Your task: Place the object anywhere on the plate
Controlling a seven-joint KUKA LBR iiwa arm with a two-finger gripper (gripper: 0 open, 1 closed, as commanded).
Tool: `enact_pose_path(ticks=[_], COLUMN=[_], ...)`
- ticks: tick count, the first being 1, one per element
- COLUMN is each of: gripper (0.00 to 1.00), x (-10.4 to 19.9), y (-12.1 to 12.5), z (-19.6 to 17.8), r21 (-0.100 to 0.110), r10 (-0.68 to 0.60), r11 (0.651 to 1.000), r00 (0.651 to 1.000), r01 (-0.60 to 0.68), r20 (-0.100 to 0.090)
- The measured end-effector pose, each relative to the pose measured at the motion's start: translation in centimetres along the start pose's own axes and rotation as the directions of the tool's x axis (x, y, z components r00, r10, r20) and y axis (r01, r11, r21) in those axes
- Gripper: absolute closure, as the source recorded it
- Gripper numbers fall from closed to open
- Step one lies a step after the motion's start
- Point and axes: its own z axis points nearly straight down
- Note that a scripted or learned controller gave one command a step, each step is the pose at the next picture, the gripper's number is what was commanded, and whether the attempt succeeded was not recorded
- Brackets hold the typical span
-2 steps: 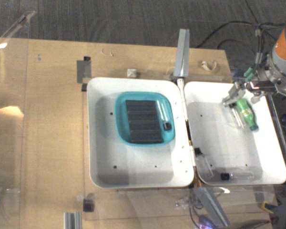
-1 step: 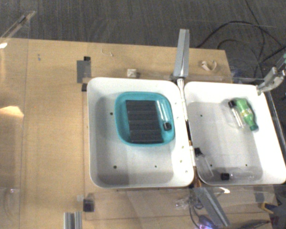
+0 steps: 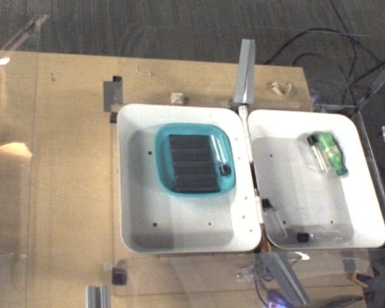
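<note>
Right, eyes on the right-hand bin point(image 3: 367, 204) first: your object point(image 3: 329, 151) lies flat on the white floor up in its far right corner, close to the far wall and the right wall, though whether it touches either is hard to call. It looks like a small bottle, bright green along one side and at the near end, with a clear, glassy part running alongside on the left and a darker green bit at the far end. It lies at a slant, far end toward the divider, near end toward the right wall. Now swing over to the left-hand bin point(image 3: 141, 226): the plate point(image 3: 162, 151) sits in its far half, a teal, rounded square with a raised rim, and a dark ridged pad point(image 3: 191, 164) covers most of its middle. A small dark piece point(image 3: 225, 169) rests on the plate's right rim. So object and plate are well apart, one bin each, with the divider between them. A small dark item point(image 3: 302, 237) sits by the right bin's near wall. As for the claw, you'll get no call from me: how far open it is, or whether it has hold of anything, I cannot tell.
</note>
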Motion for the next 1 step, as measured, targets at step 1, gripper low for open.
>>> enact_pose_path(ticks=[1], gripper=[0.00], x=[-0.28], y=[-0.07], z=[0.01], r21=[0.001], r10=[0.092], r11=[0.996], r00=[0.996], r01=[-0.092], r20=[0.000])
